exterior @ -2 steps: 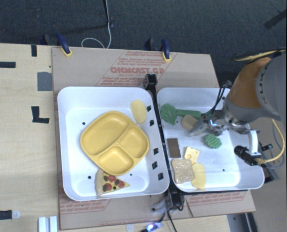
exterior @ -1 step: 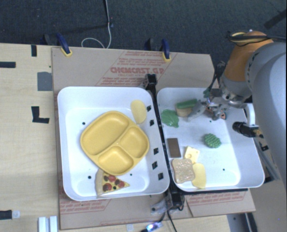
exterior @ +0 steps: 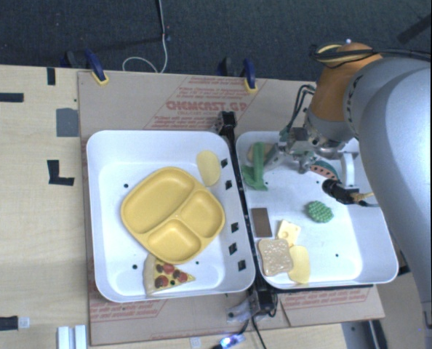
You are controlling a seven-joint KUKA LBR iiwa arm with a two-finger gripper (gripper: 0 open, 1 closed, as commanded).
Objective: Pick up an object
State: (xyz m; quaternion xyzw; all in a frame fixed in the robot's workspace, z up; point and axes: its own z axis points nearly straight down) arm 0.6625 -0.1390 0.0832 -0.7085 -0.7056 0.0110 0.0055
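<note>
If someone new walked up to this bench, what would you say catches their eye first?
Most likely the big yellow divided plate filling the left bin, with a pizza slice tucked at its near edge. Next, the grey arm's orange band looming over the right bin, its gripper low at the far end beside a green object.

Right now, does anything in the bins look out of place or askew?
Mildly. The pizza slice lies partly tucked under the yellow divided plate in the left bin, and the green object leans against the right bin's left wall. Nothing looks spilled or damaged.
</note>
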